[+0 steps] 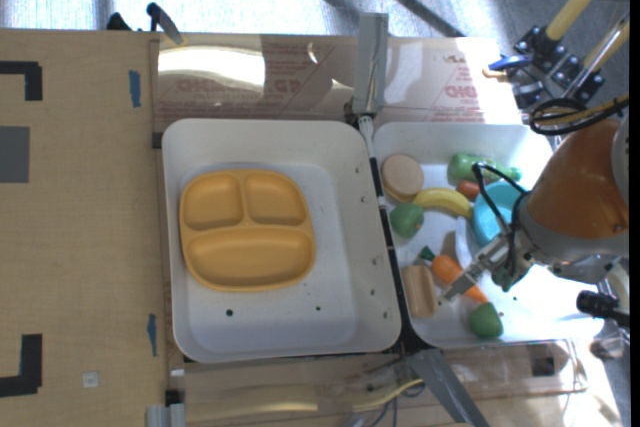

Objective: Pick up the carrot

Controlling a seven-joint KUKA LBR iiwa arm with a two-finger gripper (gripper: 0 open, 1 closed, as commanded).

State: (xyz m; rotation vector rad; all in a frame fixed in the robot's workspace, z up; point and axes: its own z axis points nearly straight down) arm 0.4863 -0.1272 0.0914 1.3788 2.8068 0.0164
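Note:
The carrot [450,270] is orange with a small green top and lies in the right bin [520,335], near its front left. My gripper [472,277] reaches in from the right and sits low, right over the carrot's thicker end. Part of the carrot is hidden behind the gripper. Whether anything is gripped cannot be made out from this angle.
Around the carrot lie a tan block [419,293], a green lime [486,320], a green fruit [407,218], a banana [445,202], a round tan disc [403,175], a teal item [494,212] and a leafy green piece [470,164]. The left bin [340,315] holds a yellow divided plate [247,227].

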